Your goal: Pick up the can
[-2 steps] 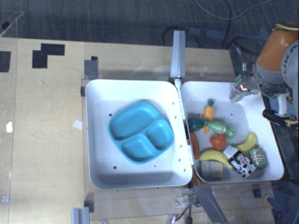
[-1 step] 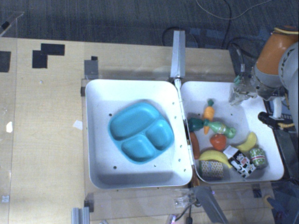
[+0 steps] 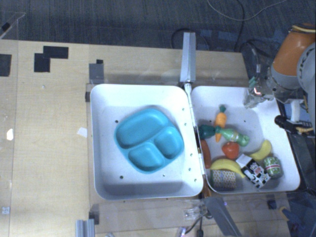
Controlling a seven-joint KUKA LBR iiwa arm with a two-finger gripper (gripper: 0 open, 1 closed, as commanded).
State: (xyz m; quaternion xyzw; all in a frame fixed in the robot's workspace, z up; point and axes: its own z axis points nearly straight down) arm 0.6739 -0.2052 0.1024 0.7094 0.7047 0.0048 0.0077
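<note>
1. Target: small green-labelled metal can (image 3: 273,166), upright in the near right corner of the right white bin (image 3: 256,120).
2. It touches the black-and-white carton (image 3: 255,173) and sits just beside the small yellow banana (image 3: 261,151).
3. Gripper (image 3: 254,98) hovers over the bin's far wall, well apart from the can; can't tell jaw state.
4. Descend vertically and close across the can's free sides.

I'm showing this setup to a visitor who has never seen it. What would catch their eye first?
Most likely the bright blue divided tray, lying alone in the left bin. Next, the heap of colourful toy food crowded into the right bin: a carrot, two bananas, a tomato and a small green can near its lower right corner. The arm's orange band stands out at the upper right.
</note>
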